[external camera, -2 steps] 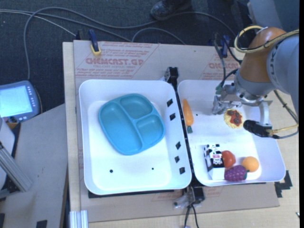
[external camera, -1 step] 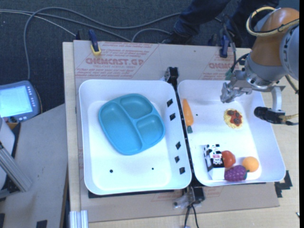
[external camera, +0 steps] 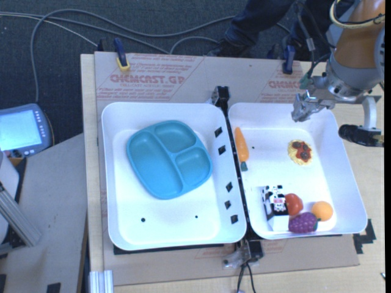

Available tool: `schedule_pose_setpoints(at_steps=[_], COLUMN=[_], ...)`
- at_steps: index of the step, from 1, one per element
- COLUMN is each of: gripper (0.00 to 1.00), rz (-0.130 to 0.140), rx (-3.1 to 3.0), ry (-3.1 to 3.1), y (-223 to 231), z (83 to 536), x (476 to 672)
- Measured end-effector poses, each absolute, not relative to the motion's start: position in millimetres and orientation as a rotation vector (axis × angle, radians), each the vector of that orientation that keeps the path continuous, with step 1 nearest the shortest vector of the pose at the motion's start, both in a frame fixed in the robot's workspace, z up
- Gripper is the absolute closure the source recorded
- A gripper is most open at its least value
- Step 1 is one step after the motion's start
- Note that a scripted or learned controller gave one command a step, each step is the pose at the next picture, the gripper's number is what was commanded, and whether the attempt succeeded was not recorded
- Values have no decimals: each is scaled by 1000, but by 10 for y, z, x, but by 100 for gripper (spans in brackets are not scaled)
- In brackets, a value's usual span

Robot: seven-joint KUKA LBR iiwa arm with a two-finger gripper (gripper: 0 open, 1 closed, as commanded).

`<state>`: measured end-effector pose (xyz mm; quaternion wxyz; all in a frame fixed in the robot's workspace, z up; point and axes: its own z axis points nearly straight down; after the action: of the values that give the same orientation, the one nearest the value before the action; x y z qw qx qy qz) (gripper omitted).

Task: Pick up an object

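Note:
My gripper [external camera: 302,112] hangs over the far edge of the right bin [external camera: 342,157], with nothing visible between its fingers. In that bin lie an orange carrot [external camera: 242,146] by the left wall and a small pizza-like piece [external camera: 300,152] below the gripper. A black-and-white toy [external camera: 275,202], a red tomato [external camera: 294,204], an orange fruit [external camera: 322,211] and purple grapes [external camera: 303,223] cluster at the near edge.
The left bin [external camera: 122,218] holds a blue divided plate [external camera: 169,158]. A black divider with clips [external camera: 227,157] runs between the bins. Clamps sit at the bench's far edge, and a tablet [external camera: 21,129] rests at far left.

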<state>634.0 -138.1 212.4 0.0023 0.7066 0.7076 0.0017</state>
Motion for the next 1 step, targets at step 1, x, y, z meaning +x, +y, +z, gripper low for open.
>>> schedule_pose_setpoints(at_steps=[1], gripper=[100], rz=[1], rx=[2219], ry=[2229], y=[-958], z=[2231], x=[6098])
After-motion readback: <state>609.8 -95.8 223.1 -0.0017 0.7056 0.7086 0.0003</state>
